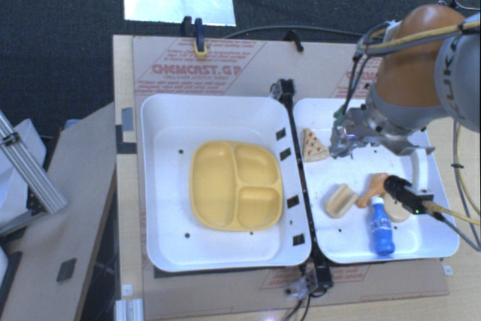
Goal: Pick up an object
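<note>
Left bin [161,162]: yellow compartment plate [236,185]. Right bin [436,240]: blue bottle [381,228], bread roll [340,200], pizza slice [313,144], orange piece [372,187]. Gripper [342,142] low, just beside the pizza slice; finger opening cannot be told, nothing visibly held.

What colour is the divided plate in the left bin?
Yellow; the divided plate shows plainly in the camera view.
</note>
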`<state>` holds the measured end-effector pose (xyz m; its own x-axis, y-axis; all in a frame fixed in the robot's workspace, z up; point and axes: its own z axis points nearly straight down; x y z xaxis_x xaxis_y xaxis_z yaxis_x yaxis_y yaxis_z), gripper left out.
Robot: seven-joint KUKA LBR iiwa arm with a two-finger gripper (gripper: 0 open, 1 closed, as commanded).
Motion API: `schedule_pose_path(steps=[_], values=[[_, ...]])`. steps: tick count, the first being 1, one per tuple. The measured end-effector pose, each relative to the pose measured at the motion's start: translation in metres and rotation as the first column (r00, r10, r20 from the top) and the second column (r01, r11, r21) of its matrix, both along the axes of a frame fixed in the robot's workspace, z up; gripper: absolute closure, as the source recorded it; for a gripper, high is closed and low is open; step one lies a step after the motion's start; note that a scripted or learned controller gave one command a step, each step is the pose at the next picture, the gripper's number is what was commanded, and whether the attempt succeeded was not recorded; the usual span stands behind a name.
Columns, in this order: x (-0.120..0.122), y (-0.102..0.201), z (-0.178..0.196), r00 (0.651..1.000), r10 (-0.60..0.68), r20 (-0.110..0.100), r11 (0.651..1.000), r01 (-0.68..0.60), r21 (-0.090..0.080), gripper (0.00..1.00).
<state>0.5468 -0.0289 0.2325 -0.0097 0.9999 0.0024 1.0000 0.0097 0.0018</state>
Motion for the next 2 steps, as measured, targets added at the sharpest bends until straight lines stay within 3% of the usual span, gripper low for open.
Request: schedule_pose_path(steps=[2], values=[[-0.033,0.114,0.001,1.0,0.001,-0.003,1.0,-0.001,0.0,1.0]])
